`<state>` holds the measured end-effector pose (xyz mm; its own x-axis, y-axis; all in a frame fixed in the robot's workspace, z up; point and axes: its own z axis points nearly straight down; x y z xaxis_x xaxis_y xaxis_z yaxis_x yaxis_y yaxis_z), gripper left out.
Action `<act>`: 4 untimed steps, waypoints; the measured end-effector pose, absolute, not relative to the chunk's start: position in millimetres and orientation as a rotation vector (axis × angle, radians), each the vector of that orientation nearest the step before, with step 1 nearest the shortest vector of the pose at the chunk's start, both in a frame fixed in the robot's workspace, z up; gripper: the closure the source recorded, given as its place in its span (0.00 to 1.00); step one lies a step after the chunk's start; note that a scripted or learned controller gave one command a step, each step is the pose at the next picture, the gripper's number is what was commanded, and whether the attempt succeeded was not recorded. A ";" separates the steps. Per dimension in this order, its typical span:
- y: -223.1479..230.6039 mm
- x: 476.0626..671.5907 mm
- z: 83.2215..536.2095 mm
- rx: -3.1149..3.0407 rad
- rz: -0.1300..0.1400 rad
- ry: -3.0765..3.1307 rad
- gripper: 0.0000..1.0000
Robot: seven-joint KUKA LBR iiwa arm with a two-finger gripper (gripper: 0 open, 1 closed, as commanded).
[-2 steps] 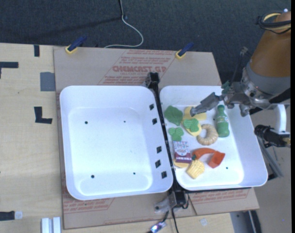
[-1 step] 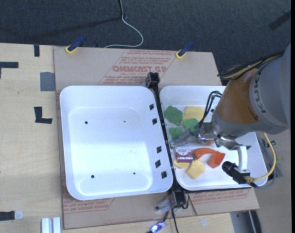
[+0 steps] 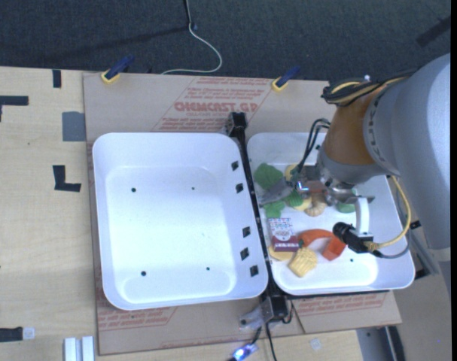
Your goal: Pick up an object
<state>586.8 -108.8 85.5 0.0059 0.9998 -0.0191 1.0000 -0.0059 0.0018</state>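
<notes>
The right bin (image 3: 386, 277) holds a small heap of objects. A green piece (image 3: 267, 175) lies at its far left, with a smaller green one (image 3: 296, 200) and a grey one (image 3: 272, 194) beside it. A red-and-white printed pack (image 3: 279, 230), an orange-red curved piece (image 3: 316, 238) and a yellow ridged block (image 3: 303, 261) lie nearer the front. My gripper (image 3: 312, 192) is down among the heap's far objects, right over a tan piece (image 3: 315, 210). The wrist and the clutter hide what it touches.
The left bin (image 3: 108, 201) sits alongside, split from the right one by a black-clipped divider (image 3: 247, 194). The arm's orange band (image 3: 348, 138) and grey body (image 3: 424, 149) hang over the right bin's far right. A yellow-black cable (image 3: 397, 239) loops near the right wall.
</notes>
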 end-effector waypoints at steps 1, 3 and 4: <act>-107.2 659.4 84.6 2.217 -0.025 2.207 0.00; -111.3 667.7 85.5 2.216 -0.017 2.214 0.00; -109.1 575.5 87.4 2.222 -0.007 2.200 0.00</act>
